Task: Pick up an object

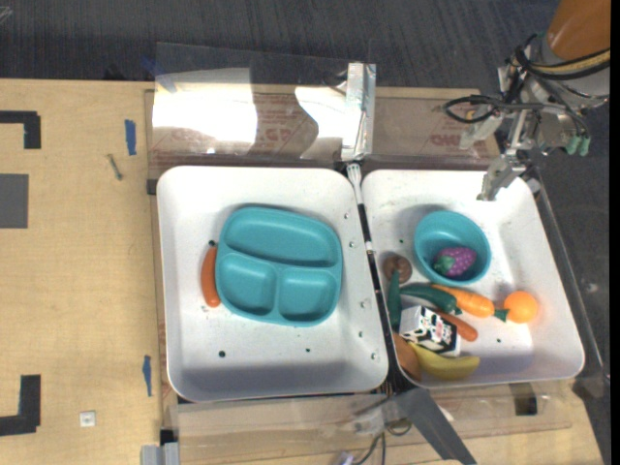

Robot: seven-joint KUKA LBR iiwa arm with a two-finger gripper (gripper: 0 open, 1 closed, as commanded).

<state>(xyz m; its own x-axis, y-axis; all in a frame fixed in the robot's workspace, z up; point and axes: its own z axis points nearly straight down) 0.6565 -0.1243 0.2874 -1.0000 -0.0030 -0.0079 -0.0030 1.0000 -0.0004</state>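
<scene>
Presently gripper [499, 174], aperture indeterminate, hangs over right bin's [557, 289] far-right corner; teal bowl [449, 244] lies just nearward-left.

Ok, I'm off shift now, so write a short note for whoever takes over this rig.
Claw: above the right bin's far right corner, holding nothing.
Right bin: teal bowl with purple grapes, carrot, orange, banana, small black-and-white carton.
Left bin: teal divided tray, sausage beside it.
Done: nothing picked.
Left: lower, grasp one item, lift.
</scene>
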